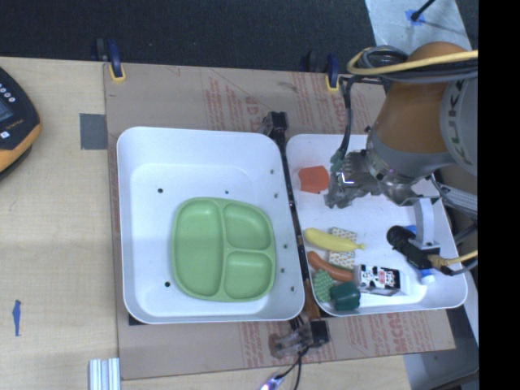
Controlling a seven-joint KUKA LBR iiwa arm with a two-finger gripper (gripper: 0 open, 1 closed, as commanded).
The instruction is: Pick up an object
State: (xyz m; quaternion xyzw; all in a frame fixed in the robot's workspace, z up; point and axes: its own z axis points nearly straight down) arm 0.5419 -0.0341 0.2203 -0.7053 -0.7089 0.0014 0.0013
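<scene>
- The grey KUKA arm with the orange band reaches over the shallow white right-hand bin; its two-finger gripper hangs low at the bin's far left part. Whether the jaws stand wide or narrow cannot be told from this view.
- The shallow white left-hand bin lies well to the left of the jaws, holding a pale green three-compartment plastic tray; judged no part of the coming move.
- The small orange-red block lies just beside the jaws, to their left. It is roughly square, so no long axis governs. Judged the likeliest target.
- The yellow toy banana lies below the jaws, near, its long axis running left to right.
- The reddish toy sausage, the small printed black-and-white card and the dark green cup-like piece lie further below, crowded together.
- Obstruction: the bin's left wall stands close behind the block.
</scene>
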